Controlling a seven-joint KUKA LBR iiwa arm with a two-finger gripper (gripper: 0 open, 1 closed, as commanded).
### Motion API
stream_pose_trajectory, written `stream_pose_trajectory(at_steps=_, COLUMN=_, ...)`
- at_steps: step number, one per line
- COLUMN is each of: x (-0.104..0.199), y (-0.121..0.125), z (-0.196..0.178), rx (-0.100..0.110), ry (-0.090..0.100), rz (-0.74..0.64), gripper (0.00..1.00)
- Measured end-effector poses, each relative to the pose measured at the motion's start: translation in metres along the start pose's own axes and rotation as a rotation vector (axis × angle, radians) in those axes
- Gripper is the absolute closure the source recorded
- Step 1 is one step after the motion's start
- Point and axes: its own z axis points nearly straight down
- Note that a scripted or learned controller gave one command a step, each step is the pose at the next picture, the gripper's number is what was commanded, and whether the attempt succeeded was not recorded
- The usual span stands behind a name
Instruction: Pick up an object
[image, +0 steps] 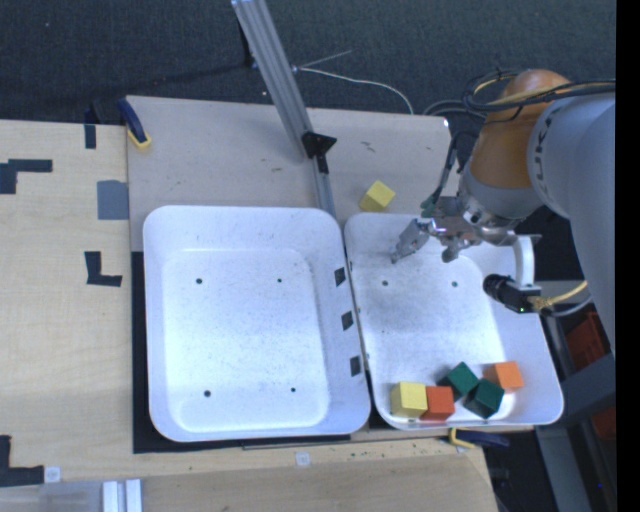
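— In the near right corner of the right bin (520, 330), what lies there?

— A cluster of blocks: a yellow block (408, 398) touching a red-orange block (439, 401), then two dark green blocks (462, 379) (486, 397) and a smaller orange block (508, 375) at the right end. They are cubes, so none has a clear long axis; the row as a whole runs along the bin's near wall, and the green ones sit turned corner-on to it.

— And the claw?

— The gripper (428, 247) hangs over the far end of that same bin, well apart from the cluster. Its two fingers are spread, one reaching toward the left, with nothing between them.

— Anything else?

— Another yellow cube (378, 195) lies on the bench just beyond the bin's far rim. The left bin (160, 300) sits beside it.
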Motion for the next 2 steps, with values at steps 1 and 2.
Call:
stream_pose_trajectory(at_steps=1, x=0.009, y=0.033, z=0.057, rx=0.003, ry=0.0, rz=0.001, gripper=0.0)
stream_pose_trajectory(at_steps=2, x=0.047, y=0.044, z=-0.031, rx=-0.009, ry=0.001, rz=-0.001, gripper=0.0)
